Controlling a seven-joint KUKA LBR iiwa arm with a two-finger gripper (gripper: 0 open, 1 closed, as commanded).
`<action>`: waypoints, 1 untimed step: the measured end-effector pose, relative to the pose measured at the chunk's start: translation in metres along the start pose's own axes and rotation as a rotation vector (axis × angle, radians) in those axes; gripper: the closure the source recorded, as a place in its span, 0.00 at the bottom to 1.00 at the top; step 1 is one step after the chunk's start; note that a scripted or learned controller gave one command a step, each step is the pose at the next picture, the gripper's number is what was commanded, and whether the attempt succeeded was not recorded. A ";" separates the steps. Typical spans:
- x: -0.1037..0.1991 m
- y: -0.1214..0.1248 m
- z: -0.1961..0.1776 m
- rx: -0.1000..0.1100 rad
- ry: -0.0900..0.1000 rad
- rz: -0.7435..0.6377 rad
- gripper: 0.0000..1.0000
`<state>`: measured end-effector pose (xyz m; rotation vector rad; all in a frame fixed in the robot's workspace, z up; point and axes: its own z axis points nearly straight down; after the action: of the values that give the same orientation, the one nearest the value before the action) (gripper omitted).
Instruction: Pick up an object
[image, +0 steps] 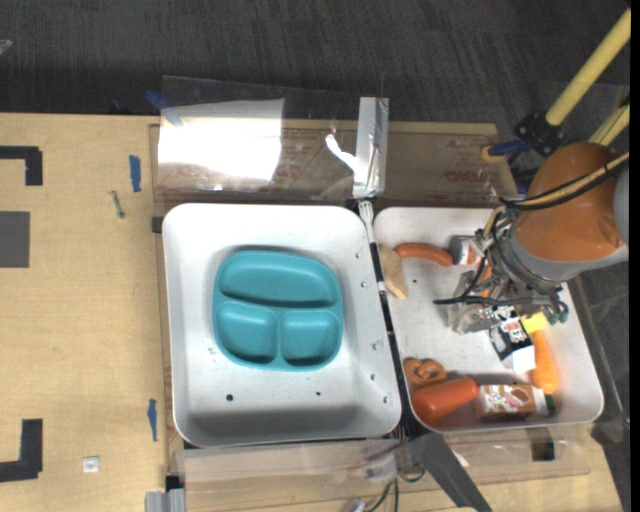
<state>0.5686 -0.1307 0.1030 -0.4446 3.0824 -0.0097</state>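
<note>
Cam view: arm (570, 215) in from right, orange band over right bin (590, 400); gripper (478, 300) low in bin's mid-upper area, wires around it; can't tell if it's gripping anything. Objs in right bin: hot dog (425, 254) top-left, apart from gripper; tan wedge (392, 276) at left wall; pretzel (425, 372) just beside the ketchup bottle (478, 398) lying along front wall; orange carrot-like piece (545, 365) right of gripper; small b/w card (514, 334) near it. Left bin (190, 250) holds teal 3-compartment tray (278, 308), centred.
</note>
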 end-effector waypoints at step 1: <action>-0.042 0.067 -0.086 -0.009 0.012 -0.057 1.00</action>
<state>0.5877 -0.0542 0.1895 -0.5351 3.0815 -0.0002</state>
